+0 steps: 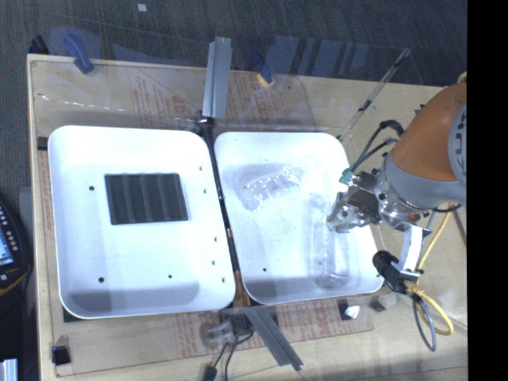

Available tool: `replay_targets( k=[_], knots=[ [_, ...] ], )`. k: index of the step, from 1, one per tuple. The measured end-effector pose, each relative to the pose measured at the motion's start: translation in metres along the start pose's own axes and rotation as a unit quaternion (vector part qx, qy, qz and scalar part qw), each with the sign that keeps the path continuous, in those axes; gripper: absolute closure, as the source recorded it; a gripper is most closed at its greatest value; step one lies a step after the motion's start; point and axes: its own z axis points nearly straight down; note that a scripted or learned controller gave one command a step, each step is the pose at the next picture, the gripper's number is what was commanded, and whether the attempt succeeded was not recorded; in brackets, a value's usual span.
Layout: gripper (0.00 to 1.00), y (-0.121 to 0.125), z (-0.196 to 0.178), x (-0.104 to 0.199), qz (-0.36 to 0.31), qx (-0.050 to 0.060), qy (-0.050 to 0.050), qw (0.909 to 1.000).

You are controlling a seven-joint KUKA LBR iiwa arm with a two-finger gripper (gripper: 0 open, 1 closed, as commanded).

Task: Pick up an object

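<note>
In the left bin a dark grey ribbed rectangular pad lies flat. The right bin holds a crumpled clear plastic wrapper near its back. A clear plastic bottle lies along its right side, hard to make out against the white. My gripper hangs over the right bin's right side, just above the upper end of the clear bottle. The wrist and cables hide the gripper's tips.
A metal bar stands at the back between the bins. Another bracket sits at the front. Yellow and black cables hang off the wrist beyond the right bin's rim.
</note>
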Motion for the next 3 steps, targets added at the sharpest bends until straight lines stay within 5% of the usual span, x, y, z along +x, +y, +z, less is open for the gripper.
replay_targets(
  k=[1, 3],
  knots=[
    [0.0, 0.0, 0.0, 0.0, 0.0, 0.0, 0.0, 1.0],
    [0.0, 0.0, 0.0, 0.0001, 0.0, 0.0, 0.0, 1.0]
  ],
)
